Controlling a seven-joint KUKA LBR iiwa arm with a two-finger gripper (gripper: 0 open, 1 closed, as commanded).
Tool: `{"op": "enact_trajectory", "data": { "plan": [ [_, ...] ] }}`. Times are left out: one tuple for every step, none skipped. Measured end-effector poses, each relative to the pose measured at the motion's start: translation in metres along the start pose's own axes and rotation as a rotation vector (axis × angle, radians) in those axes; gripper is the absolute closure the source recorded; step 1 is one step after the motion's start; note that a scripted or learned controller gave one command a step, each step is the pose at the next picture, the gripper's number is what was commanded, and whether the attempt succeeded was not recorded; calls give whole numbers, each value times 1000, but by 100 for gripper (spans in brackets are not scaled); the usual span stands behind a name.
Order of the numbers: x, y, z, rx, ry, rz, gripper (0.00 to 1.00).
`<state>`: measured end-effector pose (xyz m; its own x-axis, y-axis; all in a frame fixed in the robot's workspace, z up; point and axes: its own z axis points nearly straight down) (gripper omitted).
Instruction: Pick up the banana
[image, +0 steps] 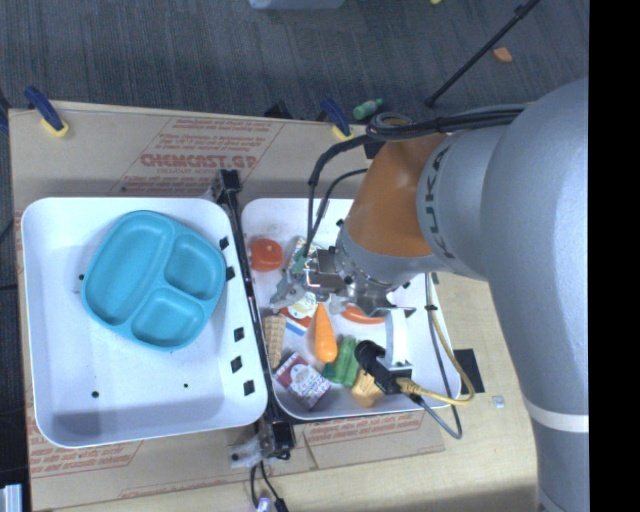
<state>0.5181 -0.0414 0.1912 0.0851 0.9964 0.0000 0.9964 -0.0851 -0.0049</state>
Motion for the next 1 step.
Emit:
{"op": "enact_trajectory", "data": {
  "plan": [
    [32, 4, 0, 0, 1, 379, 0]
  ]
}}
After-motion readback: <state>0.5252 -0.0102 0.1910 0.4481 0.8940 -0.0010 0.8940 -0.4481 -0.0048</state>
